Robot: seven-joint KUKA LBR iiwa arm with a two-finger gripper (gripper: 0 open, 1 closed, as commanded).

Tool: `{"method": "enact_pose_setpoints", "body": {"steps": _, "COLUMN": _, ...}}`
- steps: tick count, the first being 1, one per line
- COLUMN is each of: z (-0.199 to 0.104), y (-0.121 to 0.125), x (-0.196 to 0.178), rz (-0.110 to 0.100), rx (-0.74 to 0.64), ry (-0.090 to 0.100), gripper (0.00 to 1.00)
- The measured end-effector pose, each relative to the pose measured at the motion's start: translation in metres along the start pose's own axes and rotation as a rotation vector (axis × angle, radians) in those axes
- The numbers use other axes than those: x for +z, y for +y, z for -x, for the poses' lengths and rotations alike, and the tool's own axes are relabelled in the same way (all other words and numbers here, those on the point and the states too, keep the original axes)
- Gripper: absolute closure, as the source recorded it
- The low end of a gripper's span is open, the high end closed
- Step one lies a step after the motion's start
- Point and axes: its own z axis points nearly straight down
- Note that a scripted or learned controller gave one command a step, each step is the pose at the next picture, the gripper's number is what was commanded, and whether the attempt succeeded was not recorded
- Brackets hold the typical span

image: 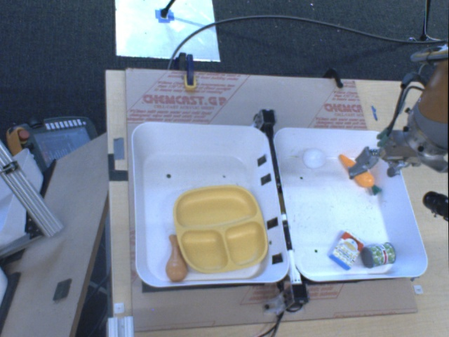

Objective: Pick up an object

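Gripper: I see my gripper (375, 161) at the right bin's far right rim, reaching in from the right. The grey fingers sit just beside an orange object; I cannot tell from this slant whether they are parted or closed, or whether anything sits between them.
Orange object: a small orange piece (359, 173), carrot-like with a green tip toward the right, lies in the upper right of the right bin, touching or just under the finger ends; I cannot tell which.
Arm: the grey arm (429, 128) with its orange band stands at the right edge, above the bin's rim.
White ball: a pale round thing (313, 159) rests near the far wall of the right bin, left of the orange piece and apart from it.
Carton: a small blue, white and red carton (345, 250) lies in the near right corner of the right bin.
Can: a small green-labelled can (379, 254) lies on its side just beside the carton, to its right.
Right bin: white and shallow (330, 209), bare across its middle.
Left bin: white (151, 188), holding a yellow divided plate (219, 227) toward its near side.
Wooden piece: a brown pear-shaped piece (175, 260) lies against the plate's near left edge.
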Motion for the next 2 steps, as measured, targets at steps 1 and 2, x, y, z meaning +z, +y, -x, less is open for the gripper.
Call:
{"method": "enact_pose_setpoints", "body": {"steps": 1, "z": 0.000, "y": 0.002, "x": -0.006, "rz": 0.011, "rx": -0.003, "ry": -0.002, "gripper": 0.00}}
{"method": "enact_pose_setpoints", "body": {"steps": 2, "z": -0.010, "y": 0.005, "x": 0.042, "rz": 0.009, "rx": -0.004, "ry": -0.001, "gripper": 0.00}}
